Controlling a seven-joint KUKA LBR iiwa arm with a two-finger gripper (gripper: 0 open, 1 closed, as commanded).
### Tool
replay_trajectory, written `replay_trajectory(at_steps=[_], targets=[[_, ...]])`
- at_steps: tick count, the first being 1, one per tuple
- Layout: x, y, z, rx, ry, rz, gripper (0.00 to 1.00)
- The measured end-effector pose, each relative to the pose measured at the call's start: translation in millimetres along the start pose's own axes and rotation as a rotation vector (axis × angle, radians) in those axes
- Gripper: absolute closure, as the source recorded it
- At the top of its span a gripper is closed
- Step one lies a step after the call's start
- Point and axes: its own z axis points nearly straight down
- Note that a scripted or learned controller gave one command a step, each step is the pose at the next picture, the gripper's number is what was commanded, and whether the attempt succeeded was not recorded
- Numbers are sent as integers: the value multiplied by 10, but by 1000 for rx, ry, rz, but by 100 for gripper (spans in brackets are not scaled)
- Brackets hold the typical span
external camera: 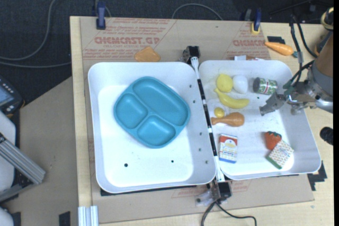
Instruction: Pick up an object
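My gripper (275, 99) hangs over the right part of the right bin (254, 169), its fingers spread and nothing between them. Its lower fingertip (264, 109) points left toward bare bin floor. Just above and to its left lies a small dark can with a green label (265, 85). Further left are a yellow lemon (224, 82), a white ball (240, 83), a banana (233, 100) and a brown drumstick toy (230, 119). Below the gripper sit a red fruit toy (273, 139), a patterned packet (279, 155) and a red-and-white carton (228, 148).
A blue divided plate (152, 111) lies in the left bin (143, 174). Outside the bins, a toy carrot (279, 48) lies at the back right and an orange piece (147, 54) at the back. Blue clamps and cables line the bench's far edge.
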Motion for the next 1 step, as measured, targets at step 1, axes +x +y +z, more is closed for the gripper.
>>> replay_trajectory(at_steps=[1], targets=[[697,-277,1250,-4,3,-2,0]])
